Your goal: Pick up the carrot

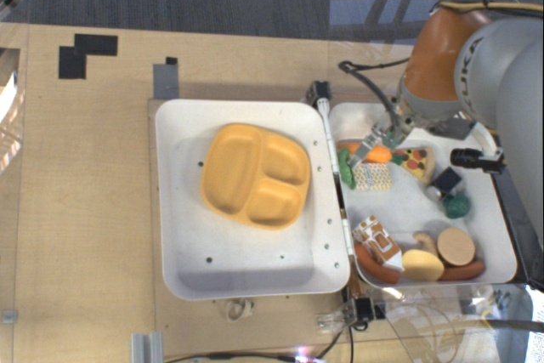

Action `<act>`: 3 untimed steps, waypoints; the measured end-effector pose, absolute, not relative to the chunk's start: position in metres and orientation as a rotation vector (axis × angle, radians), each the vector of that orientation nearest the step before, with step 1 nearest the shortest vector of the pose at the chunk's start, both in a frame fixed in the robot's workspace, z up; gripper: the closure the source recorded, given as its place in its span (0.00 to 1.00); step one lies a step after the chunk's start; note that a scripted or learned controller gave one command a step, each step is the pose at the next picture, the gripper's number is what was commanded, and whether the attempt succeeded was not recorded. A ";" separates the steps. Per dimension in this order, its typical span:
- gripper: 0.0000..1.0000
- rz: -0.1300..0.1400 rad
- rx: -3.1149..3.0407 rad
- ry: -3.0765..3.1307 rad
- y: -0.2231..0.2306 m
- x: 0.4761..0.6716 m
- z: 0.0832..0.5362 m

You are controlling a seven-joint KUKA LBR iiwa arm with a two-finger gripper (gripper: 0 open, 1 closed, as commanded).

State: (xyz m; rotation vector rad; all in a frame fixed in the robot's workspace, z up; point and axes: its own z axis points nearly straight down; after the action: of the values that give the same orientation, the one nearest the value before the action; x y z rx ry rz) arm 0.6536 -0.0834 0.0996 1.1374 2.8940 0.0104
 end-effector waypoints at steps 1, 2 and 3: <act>0.00 0.026 1.275 2.838 -0.098 0.646 0.100; 0.00 0.029 1.793 2.553 -0.104 0.636 0.098; 0.00 0.026 2.265 2.146 -0.114 0.628 0.095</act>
State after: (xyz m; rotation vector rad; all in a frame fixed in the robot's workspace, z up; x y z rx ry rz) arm 0.6279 -0.1138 0.0952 2.2648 2.1458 0.0261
